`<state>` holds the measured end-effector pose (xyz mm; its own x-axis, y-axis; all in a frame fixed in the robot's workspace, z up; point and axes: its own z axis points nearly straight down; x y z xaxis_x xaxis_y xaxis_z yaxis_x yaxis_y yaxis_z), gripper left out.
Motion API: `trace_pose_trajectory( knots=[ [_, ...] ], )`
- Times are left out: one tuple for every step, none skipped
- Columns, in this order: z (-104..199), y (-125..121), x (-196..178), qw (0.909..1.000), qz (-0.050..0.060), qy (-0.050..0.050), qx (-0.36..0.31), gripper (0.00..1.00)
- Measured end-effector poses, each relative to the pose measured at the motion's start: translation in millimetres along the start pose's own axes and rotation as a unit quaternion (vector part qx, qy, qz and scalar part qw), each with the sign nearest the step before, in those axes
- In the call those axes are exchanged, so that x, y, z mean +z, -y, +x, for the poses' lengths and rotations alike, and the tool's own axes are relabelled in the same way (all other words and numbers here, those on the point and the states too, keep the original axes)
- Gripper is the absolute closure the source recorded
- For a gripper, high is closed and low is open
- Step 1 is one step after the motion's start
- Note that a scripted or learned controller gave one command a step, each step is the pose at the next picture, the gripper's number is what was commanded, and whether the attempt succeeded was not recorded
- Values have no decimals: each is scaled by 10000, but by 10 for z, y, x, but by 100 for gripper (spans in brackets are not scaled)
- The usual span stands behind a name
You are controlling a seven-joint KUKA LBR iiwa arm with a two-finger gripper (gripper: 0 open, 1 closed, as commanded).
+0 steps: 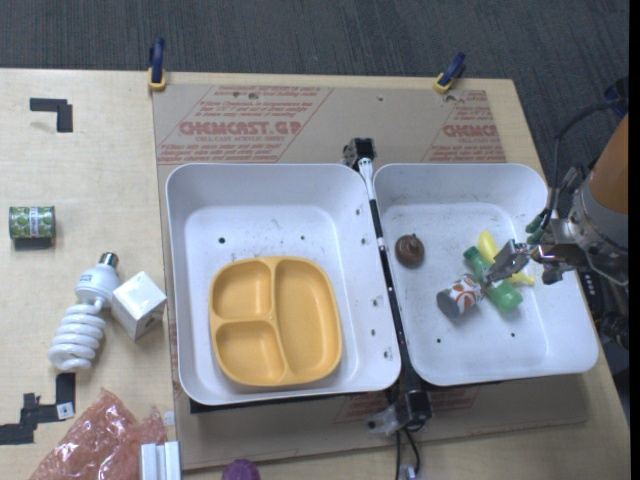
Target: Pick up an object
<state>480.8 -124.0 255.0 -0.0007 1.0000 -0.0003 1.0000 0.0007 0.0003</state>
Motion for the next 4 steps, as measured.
trace_pose_trajectory(
  knots=[
    [-125, 31, 991, 10000, 1, -1, 10, 0],
    [79, 34, 1627, 10000, 2, -3, 12, 0],
    [72, 21, 1529, 10000, -11, 0, 23, 100],
    [72, 22, 1529, 10000, -10, 0, 20, 0]
  ],
)
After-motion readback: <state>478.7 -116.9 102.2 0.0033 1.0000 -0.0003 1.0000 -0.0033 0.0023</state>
